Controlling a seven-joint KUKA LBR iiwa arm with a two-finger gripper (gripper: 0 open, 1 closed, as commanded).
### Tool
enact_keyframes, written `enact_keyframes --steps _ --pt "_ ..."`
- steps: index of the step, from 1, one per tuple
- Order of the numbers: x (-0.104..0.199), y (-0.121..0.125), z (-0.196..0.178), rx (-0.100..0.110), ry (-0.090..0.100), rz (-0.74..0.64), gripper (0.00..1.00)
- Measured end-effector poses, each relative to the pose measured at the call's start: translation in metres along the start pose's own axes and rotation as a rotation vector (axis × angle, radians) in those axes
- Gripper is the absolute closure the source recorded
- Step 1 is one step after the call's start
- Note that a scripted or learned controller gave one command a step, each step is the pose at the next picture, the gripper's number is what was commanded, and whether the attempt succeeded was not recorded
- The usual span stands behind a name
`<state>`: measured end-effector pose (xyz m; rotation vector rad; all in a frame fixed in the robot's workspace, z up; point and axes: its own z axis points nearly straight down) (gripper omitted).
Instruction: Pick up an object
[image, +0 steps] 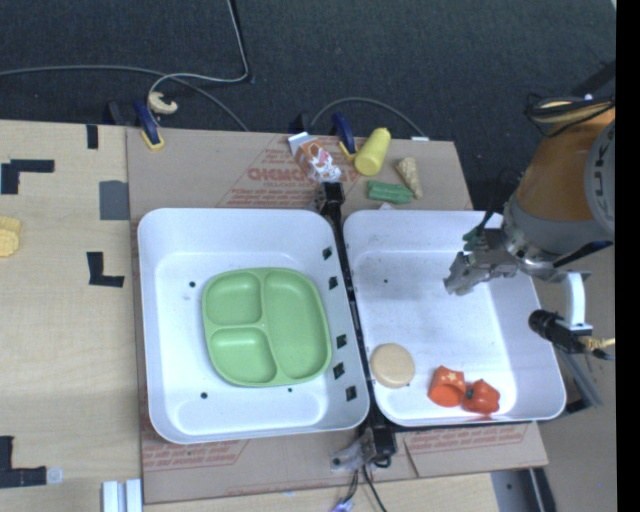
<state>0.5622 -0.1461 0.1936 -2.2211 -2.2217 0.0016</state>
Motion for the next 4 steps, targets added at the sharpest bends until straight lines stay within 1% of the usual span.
enact_keyframes --steps 1,2,3,4 --pt "-0.054 0.014 -0.015 0.000 -0.001 0.000 1.00" --pt "0.023 0.034 -0.005 0.001 0.002 -0.002 1.00" --pt "-0.048 0.046 0.049 0.002 -0.001 0.001 1.00" --pt "0.032 0.028 -0.032 -0.001 0.001 -0.002 1.00"
